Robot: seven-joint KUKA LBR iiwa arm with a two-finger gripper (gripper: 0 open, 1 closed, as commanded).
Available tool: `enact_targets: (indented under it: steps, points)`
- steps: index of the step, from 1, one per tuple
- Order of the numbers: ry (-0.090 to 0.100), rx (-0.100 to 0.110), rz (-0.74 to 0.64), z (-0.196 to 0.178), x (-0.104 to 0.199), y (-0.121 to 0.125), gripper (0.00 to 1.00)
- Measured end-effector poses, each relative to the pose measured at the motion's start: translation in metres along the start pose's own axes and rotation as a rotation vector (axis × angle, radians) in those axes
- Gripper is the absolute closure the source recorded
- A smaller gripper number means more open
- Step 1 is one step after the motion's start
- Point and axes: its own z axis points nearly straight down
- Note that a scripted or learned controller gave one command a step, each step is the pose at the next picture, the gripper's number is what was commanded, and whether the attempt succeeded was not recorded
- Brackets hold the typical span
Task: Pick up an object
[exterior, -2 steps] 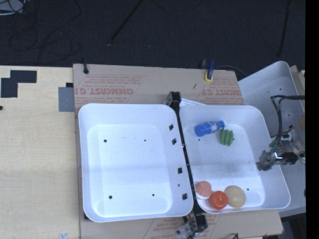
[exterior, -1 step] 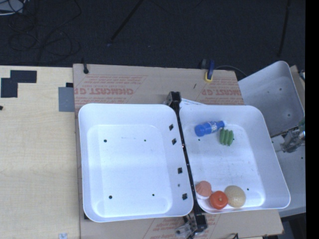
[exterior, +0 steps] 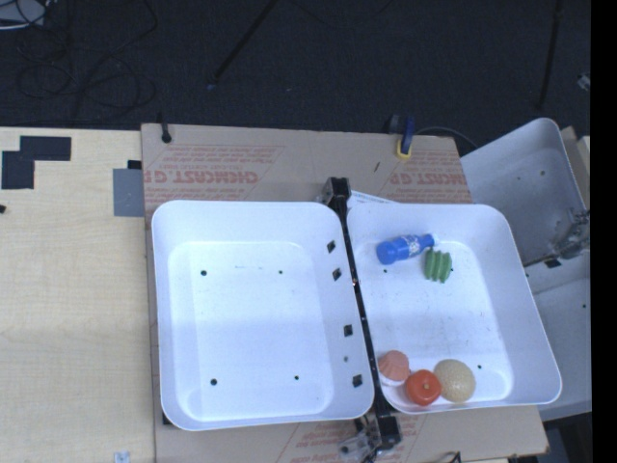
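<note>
Camera view: two shallow white plastic bins sit side by side on a brown cardboard sheet with red print (exterior: 241,167), which lies on a pale wooden bench (exterior: 67,307). The left bin (exterior: 251,326) shows a bare white floor with a few small dark dots. The right bin (exterior: 434,326) holds all the loose objects. A small blue plastic bottle with a white band (exterior: 405,248) lies on its side near the far wall, and a green ridged object (exterior: 438,264) lies just beside it on the right, close or touching, hard to tell. Well apart from these, in the near corner, three round items cluster: a pale pink ball (exterior: 393,364), a red-orange tomato-like ball (exterior: 422,387) and a cream-yellow ball (exterior: 454,379), the red one touching both neighbours. A black strip with clips (exterior: 348,287) runs along the seam between the bins. A blue and yellow clamp (exterior: 403,135) grips the cardboard's far edge. A grey metal panel (exterior: 525,172) stands right of the bins.
</note>
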Motion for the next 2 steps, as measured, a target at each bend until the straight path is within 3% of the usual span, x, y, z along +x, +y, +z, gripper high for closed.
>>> enact_targets:
  steps: [1, 2]
  points:
    - [0.008, 0.029, 0.007, 0.2436, 0.0133, -0.0075, 1.0]
    - [0.003, 0.014, 0.01, 0.235, 0.0113, -0.0049, 0.0]
